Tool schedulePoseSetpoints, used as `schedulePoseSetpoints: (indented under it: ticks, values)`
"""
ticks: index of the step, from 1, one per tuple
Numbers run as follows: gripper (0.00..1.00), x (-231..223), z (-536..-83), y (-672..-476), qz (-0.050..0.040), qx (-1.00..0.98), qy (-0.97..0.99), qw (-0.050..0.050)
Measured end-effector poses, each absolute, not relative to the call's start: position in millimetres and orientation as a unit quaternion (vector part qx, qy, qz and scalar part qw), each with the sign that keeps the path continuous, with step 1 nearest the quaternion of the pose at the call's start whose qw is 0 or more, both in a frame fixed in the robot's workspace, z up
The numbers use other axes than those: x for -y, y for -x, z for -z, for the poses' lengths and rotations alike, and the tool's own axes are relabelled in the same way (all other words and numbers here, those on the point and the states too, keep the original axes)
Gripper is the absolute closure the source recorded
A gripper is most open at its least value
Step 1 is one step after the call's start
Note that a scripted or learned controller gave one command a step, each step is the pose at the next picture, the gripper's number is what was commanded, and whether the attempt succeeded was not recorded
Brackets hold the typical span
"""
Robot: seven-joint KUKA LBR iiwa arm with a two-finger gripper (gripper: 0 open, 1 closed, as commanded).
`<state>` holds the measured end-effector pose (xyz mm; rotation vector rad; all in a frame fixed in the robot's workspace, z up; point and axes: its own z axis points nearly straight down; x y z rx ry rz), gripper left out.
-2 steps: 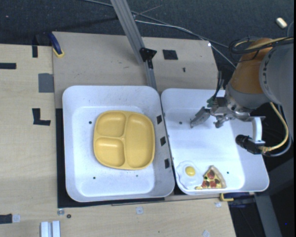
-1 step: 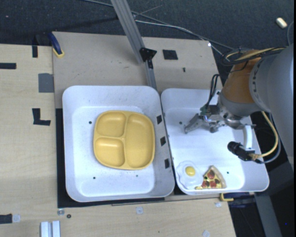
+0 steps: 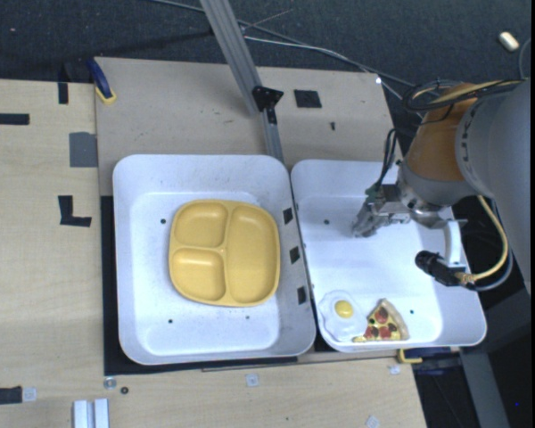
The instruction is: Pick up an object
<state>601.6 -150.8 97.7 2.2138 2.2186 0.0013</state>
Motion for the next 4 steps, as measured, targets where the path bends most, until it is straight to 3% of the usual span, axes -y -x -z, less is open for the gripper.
schedulePoseSetpoints:
  ticks: [3, 4]
  values:
    - [1.00, 144.1, -254.8, -619.5, -0.0009, -0.708, -0.706, 0.002]
    - [1.00, 143.9, -285.8, -620.0, -0.0004, -0.708, -0.707, 0.001]
